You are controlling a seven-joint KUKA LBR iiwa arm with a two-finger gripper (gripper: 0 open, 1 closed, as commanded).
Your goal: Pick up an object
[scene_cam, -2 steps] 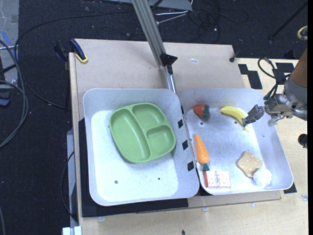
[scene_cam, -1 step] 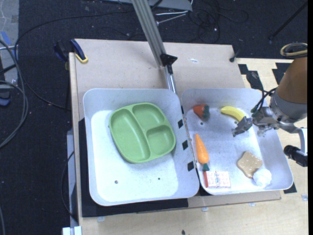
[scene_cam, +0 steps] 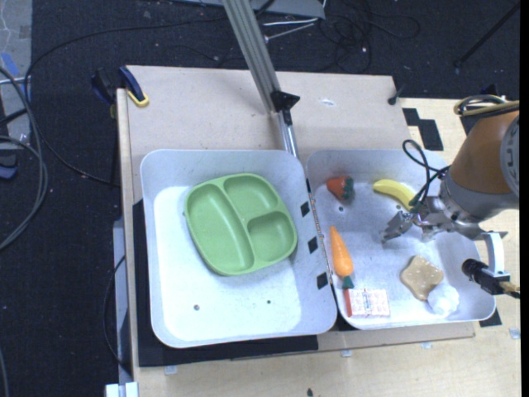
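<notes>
two-finger metal gripper [scene_cam: 399,227] low over the right white bin [scene_cam: 364,168], fingers spread, pinching nothing. yellow banana [scene_cam: 394,192] just beside it toward the far edge. green divided plate [scene_cam: 240,222] in the left white bin [scene_cam: 223,313].

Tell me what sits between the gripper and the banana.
Nothing visible does. The gripper hovers in the right bin, and the banana lies just beyond it, toward the bin's far side, with bare bin floor between them. The carrot and cracker lie off to other sides.
</notes>
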